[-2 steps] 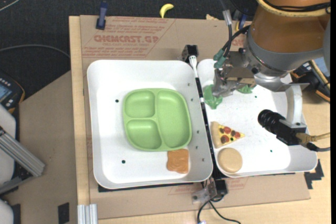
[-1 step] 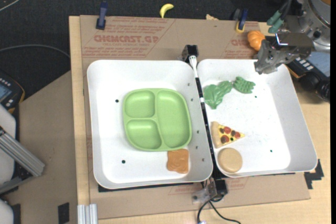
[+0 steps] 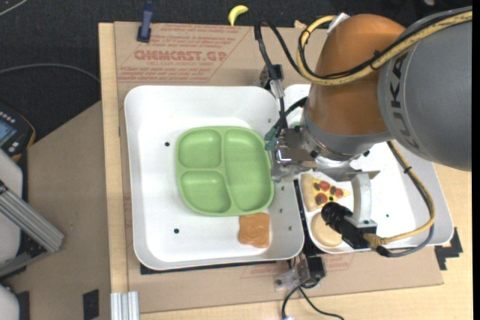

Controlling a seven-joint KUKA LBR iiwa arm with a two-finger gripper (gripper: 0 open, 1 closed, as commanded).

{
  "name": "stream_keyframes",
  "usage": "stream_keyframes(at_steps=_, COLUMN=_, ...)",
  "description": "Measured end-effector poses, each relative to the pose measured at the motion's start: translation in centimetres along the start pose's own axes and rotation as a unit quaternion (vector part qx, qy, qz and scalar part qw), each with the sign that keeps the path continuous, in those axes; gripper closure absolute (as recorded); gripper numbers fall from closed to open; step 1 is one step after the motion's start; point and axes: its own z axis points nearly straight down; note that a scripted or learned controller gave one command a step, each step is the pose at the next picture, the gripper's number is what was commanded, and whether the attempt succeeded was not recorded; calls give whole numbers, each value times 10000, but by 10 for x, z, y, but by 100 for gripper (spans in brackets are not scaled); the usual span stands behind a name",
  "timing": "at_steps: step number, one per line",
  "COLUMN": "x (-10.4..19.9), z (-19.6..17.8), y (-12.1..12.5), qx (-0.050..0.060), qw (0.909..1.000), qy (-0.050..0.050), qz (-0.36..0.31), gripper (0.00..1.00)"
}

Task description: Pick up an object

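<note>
The green divided plate (image 3: pixel 223 180) lies in the left bin (image 3: pixel 150 161), an orange piece (image 3: pixel 255 229) just beyond its near-right corner. The pincer (image 3: pixel 279 150) sits at the plate's right edge; its grip state cannot be told.

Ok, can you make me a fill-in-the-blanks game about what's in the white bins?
1. The plate in the left bin is the colour ____.
2. The plate is split into ____ compartments.
3. The orange-brown lump lies beside the plate's ____ right corner.
4. The arm hangs mostly over the ____ bin.

Missing words: green; three; lower; right
</note>
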Motion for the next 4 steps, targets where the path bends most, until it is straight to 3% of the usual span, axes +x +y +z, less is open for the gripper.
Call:
stream_keyframes(at_steps=1, x=73, z=-93, y=8, qx=-143, qw=9999, qy=36, qz=-37, gripper=100)
stream_keyframes(at_steps=2, x=143, z=-243, y=39, qx=-187, qw=9998, qy=56, qz=-31, gripper=100)
stream_keyframes(at_steps=3, x=139, z=-230, y=33, qx=-79, qw=10000, qy=4, qz=2, gripper=100)
stream_keyframes(at_steps=4, x=122, z=-203, y=46, qx=-71, qw=10000, qy=-1, qz=24, gripper=100)
